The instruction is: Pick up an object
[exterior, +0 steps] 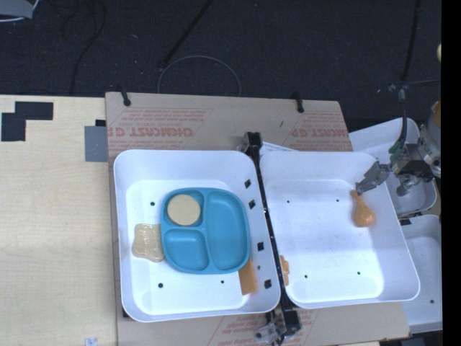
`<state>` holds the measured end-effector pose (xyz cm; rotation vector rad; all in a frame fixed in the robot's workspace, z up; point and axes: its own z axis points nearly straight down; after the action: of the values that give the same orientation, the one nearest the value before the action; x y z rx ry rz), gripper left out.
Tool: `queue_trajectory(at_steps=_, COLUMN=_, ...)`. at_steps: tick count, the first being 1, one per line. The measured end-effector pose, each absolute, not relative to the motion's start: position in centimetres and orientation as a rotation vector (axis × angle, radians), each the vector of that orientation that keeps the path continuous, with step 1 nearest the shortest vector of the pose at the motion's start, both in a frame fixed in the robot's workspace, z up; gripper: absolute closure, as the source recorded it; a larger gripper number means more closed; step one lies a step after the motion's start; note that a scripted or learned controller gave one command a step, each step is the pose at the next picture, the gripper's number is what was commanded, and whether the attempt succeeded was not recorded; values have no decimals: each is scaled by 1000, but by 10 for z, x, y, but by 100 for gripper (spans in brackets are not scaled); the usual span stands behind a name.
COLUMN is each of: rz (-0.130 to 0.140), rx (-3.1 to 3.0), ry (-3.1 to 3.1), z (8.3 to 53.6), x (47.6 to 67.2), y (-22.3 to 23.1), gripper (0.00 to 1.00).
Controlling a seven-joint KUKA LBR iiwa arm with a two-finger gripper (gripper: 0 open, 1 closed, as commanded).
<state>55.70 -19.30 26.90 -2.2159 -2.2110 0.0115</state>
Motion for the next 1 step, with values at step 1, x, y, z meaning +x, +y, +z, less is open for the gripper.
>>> queue_trajectory(at_steps=1, rz=1, rx=-2221, ry=-2221, z=275, x=559, y=-193, gripper=0)
